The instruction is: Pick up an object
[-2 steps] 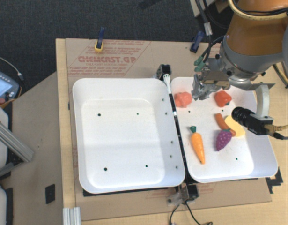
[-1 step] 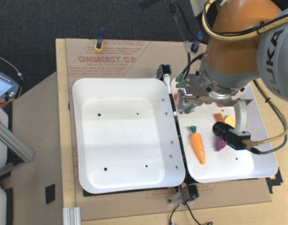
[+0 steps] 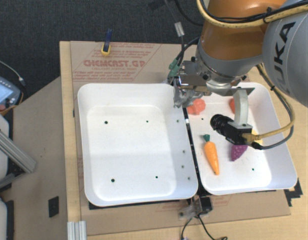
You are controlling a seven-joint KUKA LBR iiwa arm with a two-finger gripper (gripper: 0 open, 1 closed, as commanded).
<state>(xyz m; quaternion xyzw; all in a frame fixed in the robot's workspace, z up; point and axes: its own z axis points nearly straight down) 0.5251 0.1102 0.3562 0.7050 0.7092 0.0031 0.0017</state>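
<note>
In the right bin (image 3: pixel 274 174) lie an orange carrot with a green top (image 3: pixel 211 156), a purple piece (image 3: pixel 237 152) beside it, a pinkish-red piece (image 3: pixel 196 106) near the bin's back left, and an orange-red piece (image 3: pixel 233 105) partly hidden behind the wrist bracket. My gripper (image 3: pixel 181 98) hangs over the divider between the two bins, just left of the pinkish-red piece. The big grey and orange wrist covers the back of the right bin.
The left bin (image 3: pixel 93 109) sits beside the right one on a cardboard sheet (image 3: pixel 118 61). A yellow and blue clip (image 3: pixel 106 45) stands at the cardboard's back edge. Cables hang near the gripper.
</note>
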